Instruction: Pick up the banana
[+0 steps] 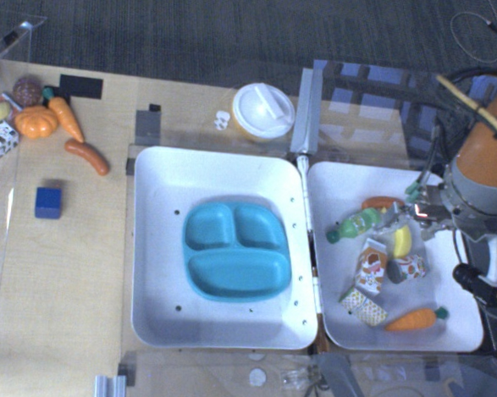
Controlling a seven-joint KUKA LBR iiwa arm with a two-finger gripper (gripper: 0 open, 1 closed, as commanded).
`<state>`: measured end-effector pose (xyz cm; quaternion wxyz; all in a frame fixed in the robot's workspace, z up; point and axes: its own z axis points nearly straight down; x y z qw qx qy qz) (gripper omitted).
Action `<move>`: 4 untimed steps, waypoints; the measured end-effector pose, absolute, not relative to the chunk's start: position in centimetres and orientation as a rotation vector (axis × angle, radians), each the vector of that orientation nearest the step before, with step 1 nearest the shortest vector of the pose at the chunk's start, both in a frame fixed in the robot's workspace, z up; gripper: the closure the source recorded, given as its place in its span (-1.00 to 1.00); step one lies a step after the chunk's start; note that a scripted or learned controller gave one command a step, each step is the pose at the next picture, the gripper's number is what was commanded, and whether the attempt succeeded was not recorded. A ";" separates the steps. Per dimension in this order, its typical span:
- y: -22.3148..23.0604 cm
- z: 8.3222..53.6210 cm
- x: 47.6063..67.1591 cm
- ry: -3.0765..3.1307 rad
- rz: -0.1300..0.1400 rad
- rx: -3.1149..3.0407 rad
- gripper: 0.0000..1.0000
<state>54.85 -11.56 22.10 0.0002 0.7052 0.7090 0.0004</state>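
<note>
Camera view from above the bench: our gripper (415, 215) hangs low over the right bin (468, 336), at that bin's upper right, and we cannot tell how its jaws stand, because the wrist and its cabling cover them from this angle. Just beside it, toward the bin's middle, lies the banana (402, 241), a short yellow piece, not visibly between anything that would hold it. It sits crowded among other toy foods: a green bottle (359, 223) to its left, a red sausage (382, 203) above, small printed cartons (371, 270) below, and a carrot (410, 320) nearer the bin's front edge. That crowding, we judge, is why the arm comes in steeply from the right, aiming for the banana alone. The left bin (157, 229) holds a blue divided tray (236, 250). Beyond the bins, a white lidded bowl (263, 110) stands on the bench, and at far left lie spare toys and a blue cube (49, 202), well apart from the work.
</note>
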 end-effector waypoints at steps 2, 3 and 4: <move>-18.5 8.8 60.4 2.315 0.007 2.114 -1.00; -18.5 10.1 60.7 2.311 0.013 2.107 1.00; -9.3 22.1 60.7 2.253 0.007 2.183 1.00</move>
